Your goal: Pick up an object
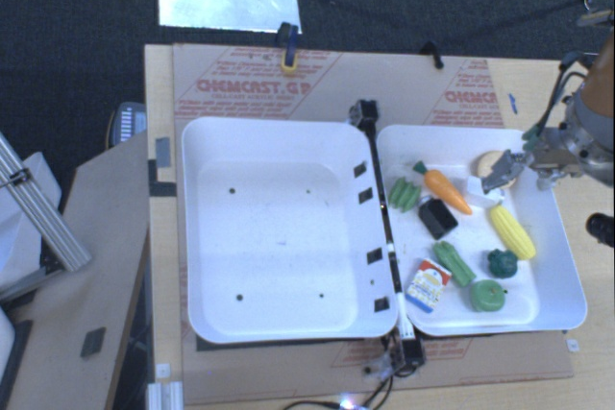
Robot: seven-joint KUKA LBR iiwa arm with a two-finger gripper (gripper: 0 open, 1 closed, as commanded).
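Nearest the camera, along the front of the right bin [567, 302], a small carton with a red and white label [429, 285] is lying beside a green round vegetable [488, 295], with a dark green broccoli-like piece [502, 262] just behind it. A green cucumber [453, 262] is lying at a slant between the carton and these. Further back, a yellow corn cob [511, 231] is resting near the right wall, a black block [437, 218] is sitting mid-bin, and a ridged green vegetable [404, 195] is lying close to the dividing wall. An orange carrot [447, 191] is stretching behind the block. At the far right corner a pale round object [492, 164] is sitting half hidden under the hand [502, 174], so its kind is hard to make out. The hand is hanging over that corner; whether it is spread or closed I cannot tell, as the view blurs it. The arm is cut off at the right edge. The left bin [279, 235] is sitting beside it on the worktop [163, 206].
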